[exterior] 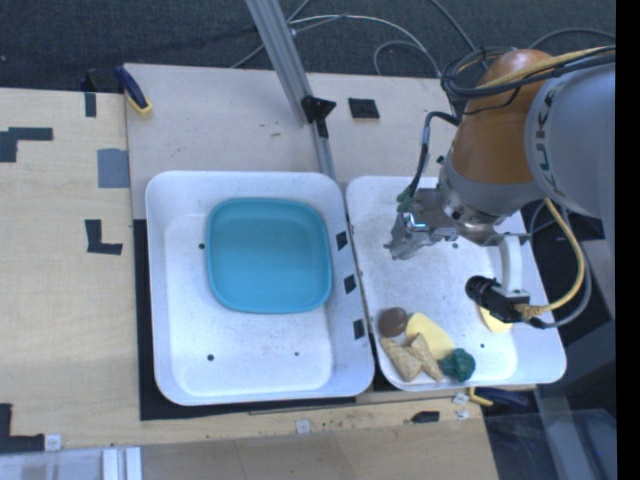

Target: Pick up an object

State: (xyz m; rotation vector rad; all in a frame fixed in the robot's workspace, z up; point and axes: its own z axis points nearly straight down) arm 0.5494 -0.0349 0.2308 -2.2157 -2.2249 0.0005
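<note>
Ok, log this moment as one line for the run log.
arm: over right bin | hand: above bare floor, nothing seen held | objects: heap at near edge | left bin: blue plate

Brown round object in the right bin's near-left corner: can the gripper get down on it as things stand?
Probably yes. The gripper hangs over bare floor of the right bin, nothing lies over the brown object, but the tan pieces crowd it closely.
</note>
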